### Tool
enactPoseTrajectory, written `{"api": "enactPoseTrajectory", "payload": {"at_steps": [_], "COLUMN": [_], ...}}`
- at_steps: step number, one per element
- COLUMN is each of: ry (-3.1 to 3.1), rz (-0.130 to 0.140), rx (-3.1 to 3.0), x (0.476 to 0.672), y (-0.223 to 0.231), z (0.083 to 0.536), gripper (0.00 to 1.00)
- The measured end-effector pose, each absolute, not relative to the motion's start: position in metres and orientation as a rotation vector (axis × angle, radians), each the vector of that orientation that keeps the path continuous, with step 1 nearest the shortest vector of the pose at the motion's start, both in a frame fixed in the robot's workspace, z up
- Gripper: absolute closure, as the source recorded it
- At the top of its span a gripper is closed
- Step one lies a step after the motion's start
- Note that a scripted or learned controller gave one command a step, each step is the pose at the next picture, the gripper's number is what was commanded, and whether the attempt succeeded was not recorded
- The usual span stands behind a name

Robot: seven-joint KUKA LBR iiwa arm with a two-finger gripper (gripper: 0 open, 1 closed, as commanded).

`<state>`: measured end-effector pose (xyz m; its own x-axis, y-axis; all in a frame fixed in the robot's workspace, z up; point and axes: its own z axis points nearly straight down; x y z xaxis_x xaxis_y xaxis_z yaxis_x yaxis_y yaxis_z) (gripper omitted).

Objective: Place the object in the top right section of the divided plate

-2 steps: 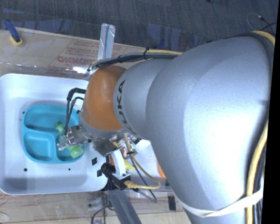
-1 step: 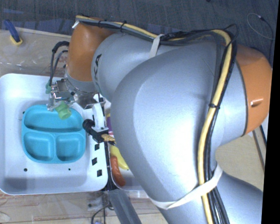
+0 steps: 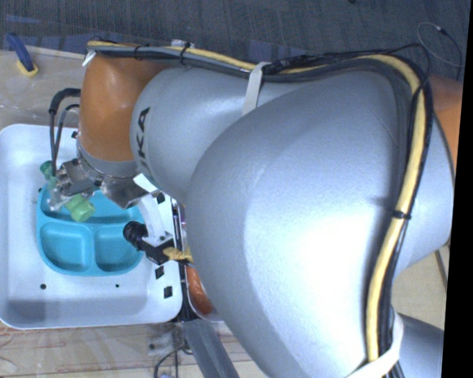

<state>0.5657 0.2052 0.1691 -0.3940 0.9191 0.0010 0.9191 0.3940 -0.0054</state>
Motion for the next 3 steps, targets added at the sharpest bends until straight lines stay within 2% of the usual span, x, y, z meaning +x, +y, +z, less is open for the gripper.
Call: {"api": "enactPoseTrajectory", "payload": {"at_steps": [1, 2, 3], "ry": [-2.754, -2.63, -2.667], "rz": [0.006, 0.003, 0.002], "rx": [-1.503, -1.718, -1.66], "x": [0.504, 0.56, 0.576], "y": [0.148, 0.068, 0.076], "z": [0.146, 0.191, 0.191], "gripper": [1.0, 1.0, 1.0]}}
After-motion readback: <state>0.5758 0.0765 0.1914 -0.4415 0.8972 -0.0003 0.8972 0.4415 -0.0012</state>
